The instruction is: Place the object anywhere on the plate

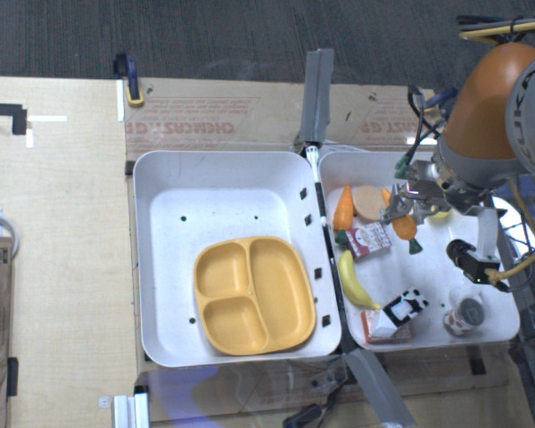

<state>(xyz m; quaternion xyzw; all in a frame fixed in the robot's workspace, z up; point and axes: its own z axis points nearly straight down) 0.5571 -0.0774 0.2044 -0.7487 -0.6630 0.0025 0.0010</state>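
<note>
Here a small carrot (405, 228) hangs just below the fingers (408, 201).

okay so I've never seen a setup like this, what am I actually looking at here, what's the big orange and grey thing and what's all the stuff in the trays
One camera looks down at a slant on a bench with two white bins. The orange-and-grey shape is a robot arm reaching in from the right; its gripper hangs over the right bin. Whether it grips anything is unclear. That bin holds toy food: a carrot, a banana, a small carton, a can. The left bin holds a yellow divided plate, where an item should go.
</note>
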